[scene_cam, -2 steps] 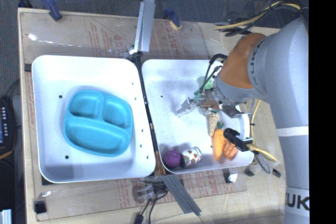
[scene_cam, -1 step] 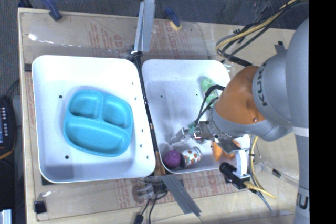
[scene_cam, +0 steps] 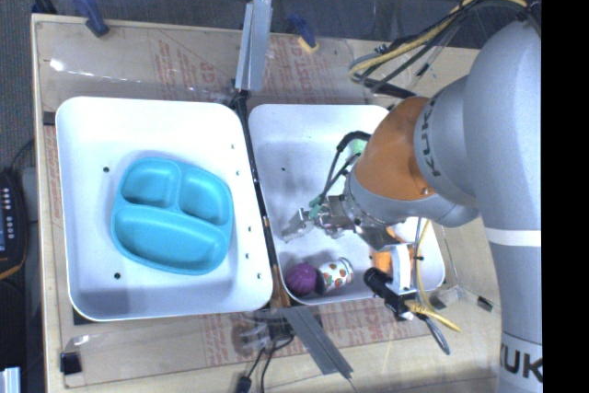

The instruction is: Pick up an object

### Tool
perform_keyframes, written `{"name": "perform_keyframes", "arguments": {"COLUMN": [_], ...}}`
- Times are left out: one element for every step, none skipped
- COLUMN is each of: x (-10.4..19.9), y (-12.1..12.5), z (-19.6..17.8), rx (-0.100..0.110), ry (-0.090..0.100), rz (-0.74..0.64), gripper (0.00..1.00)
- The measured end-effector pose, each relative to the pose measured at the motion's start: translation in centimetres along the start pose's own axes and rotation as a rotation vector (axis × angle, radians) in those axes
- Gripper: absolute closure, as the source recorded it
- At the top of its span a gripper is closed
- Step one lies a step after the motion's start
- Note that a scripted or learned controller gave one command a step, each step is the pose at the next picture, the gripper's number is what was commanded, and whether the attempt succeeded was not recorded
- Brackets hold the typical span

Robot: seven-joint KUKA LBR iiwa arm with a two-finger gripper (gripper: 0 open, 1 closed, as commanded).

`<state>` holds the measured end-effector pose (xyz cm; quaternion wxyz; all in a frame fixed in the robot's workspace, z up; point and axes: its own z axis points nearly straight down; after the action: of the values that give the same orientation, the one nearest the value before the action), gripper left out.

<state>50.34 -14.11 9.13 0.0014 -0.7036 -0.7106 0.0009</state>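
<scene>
- Camera view, angled down on a wooden bench (scene_cam: 166,336) bearing two shallow white bins side by side
- At 9 o'clock, left bin (scene_cam: 78,198), holding a blue divided tray (scene_cam: 172,214) with three compartments, lying flat near the bin's middle
- Between the bins, a narrow dark seam, with a grey metal bar (scene_cam: 252,41) rising from it toward 12 o'clock
- Right of centre, right bin (scene_cam: 285,143), bare across its upper part
- At 6 o'clock within that bin, against the lower wall, a purple ball (scene_cam: 301,277) just beside a small patterned cup (scene_cam: 335,274) lying on its side, the two touching or nearly so
- Just above those two, toward the bin's middle, the gripper (scene_cam: 299,223), pointing toward 9 o'clock, hovering apart from both objects; fingers (scene_cam: 291,221) slightly parted, nothing seen between them
- At 3 o'clock, grey arm (scene_cam: 502,133) with orange band (scene_cam: 396,166) reaching in over the right bin's right side
- At 1 o'clock, yellow and black cables (scene_cam: 414,51) looping from the arm across the bench
- At 5 o'clock, an orange and white object (scene_cam: 398,264) partly hidden under the wrist, identity unclear
</scene>
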Motion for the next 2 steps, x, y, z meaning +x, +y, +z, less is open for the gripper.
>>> {"name": "perform_keyframes", "arguments": {"x": [1.0, 1.6], "y": [-2.7, 2.3], "z": [0.0, 0.0], "rx": [0.001, 0.001], "ry": [0.0, 0.001], "rz": [0.0, 0.003], "gripper": [0.0, 0.0]}}
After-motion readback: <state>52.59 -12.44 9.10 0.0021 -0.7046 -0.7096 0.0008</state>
